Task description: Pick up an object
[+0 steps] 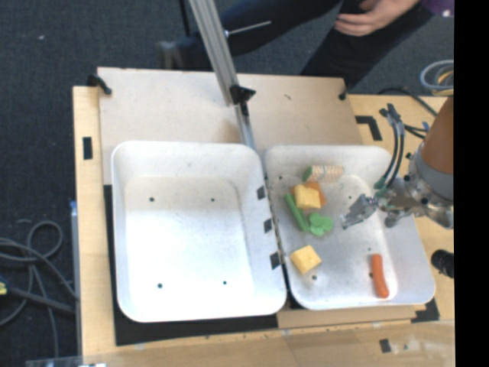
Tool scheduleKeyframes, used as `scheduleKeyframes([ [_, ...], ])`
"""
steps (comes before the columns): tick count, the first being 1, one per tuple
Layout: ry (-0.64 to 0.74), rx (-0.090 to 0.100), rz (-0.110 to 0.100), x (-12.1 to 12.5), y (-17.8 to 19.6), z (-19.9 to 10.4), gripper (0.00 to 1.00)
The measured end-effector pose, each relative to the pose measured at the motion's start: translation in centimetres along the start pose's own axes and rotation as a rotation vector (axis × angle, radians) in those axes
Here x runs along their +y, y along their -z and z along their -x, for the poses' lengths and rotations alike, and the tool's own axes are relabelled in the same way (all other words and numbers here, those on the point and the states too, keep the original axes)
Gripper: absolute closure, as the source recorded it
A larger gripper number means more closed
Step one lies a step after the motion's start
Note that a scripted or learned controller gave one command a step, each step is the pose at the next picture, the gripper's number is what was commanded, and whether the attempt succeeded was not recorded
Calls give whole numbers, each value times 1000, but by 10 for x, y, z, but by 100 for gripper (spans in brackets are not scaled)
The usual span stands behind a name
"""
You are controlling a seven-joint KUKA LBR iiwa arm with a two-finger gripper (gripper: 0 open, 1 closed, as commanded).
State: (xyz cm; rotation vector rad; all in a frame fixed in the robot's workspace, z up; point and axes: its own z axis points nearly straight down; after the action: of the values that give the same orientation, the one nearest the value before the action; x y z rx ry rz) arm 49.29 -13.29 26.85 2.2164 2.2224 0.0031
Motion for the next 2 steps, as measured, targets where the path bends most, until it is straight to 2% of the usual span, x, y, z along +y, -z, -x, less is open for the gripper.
scheduleKeyframes([
  [1,-3,0,1,0,0,0,0],
  [2,-3,-1,-5,10,-55,4,0],
])
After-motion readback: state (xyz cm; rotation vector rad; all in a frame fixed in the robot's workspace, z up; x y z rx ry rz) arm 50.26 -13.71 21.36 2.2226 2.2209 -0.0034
